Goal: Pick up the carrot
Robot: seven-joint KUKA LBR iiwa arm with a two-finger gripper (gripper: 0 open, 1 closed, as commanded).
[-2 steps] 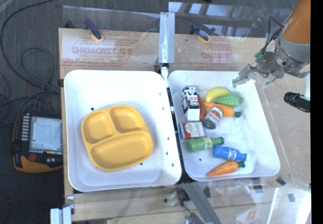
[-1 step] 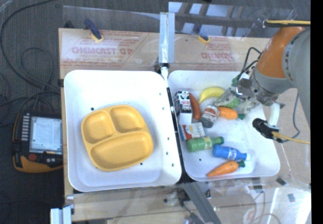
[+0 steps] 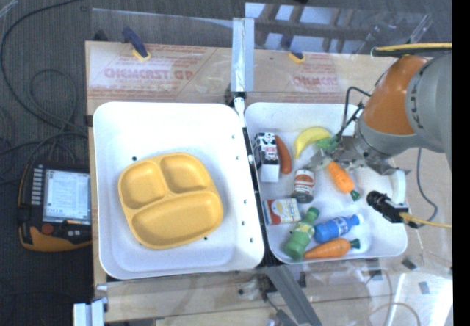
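**Jaws hidden under the wrist, a carrot lying right beside them**

Jaws first: from where I stand I cannot tell whether they are spread or closed, as the gripper [image 3: 332, 157] is a dark tangle beneath the grey and orange wrist, low over the right bin [image 3: 400, 247].

Nearest me, against that bin's front wall, lies one carrot [image 3: 328, 249], flat and clear on top, with a blue bottle [image 3: 336, 228] just behind it and a green bottle [image 3: 299, 238] touching its leafy end. That crowding would make a side approach awkward, I'd judge.

Further back a second carrot [image 3: 340, 178] lies at a slant, just beside the gripper and seemingly the one being aimed at. Whether it is touched, I can't say. A small can [image 3: 303, 185] stands near it, and a banana [image 3: 312, 139] curves behind.

Across the divider, the left bin [image 3: 103, 170] holds a yellow divided tray [image 3: 171, 198], well apart from the work.
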